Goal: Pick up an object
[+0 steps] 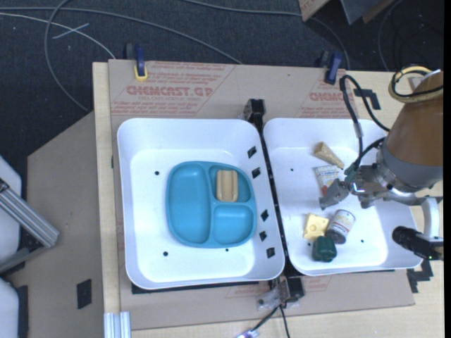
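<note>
The gripper (335, 197) is seen low inside the right bin (296, 255), reaching in from the right on the grey arm (416, 167) with its orange band. Whether the fingers are spread or closed cannot be told; the tips are too small and blurred. Nothing is seen clamped between them.

Just beside the gripper tip, on its upper left, a small red-and-white packet (326, 179) lies flat on the bin floor, touching or nearly touching the tip; which cannot be told. Just below the gripper a small can with a white label (341, 225) lies tilted on its side. To the can's left a yellow wedge-shaped block (316, 225) is seen, close to or touching the can. Below both, a dark green object (324, 249) rests near the bin's front edge. Farther up the bin a tan wedge-shaped piece (328, 155) lies apart from the gripper.

The left bin (141, 259) holds a blue divided tray (189, 206) in the middle. A tan bread-like piece (226, 185) is placed in the tray's upper right compartment.

Both bins are set side by side on a brown board with red print (176, 86). Blue clamps (140, 63) are fixed at the board's far edge. Cables (70, 30) run over the dark floor beyond.
</note>
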Controlling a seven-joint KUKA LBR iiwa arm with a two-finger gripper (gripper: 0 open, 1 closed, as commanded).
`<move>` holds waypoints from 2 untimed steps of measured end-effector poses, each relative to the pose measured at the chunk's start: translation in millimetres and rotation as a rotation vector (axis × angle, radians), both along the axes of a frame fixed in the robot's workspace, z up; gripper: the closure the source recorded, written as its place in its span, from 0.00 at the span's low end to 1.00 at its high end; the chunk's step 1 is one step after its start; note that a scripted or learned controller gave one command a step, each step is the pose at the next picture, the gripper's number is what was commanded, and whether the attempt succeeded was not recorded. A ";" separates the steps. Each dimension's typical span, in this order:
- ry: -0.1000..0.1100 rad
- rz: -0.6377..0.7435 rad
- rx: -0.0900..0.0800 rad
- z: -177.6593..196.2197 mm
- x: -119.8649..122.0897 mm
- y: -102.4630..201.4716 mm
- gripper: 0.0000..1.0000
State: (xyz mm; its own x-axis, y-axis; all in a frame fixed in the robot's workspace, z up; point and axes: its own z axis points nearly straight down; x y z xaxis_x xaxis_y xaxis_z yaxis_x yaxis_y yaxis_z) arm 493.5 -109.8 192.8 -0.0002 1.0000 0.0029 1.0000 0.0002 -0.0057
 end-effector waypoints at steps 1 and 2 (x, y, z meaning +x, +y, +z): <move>0.001 0.000 0.000 -49.9 0.9 10.6 0.00; -0.028 0.004 -0.003 -81.8 8.4 12.5 0.00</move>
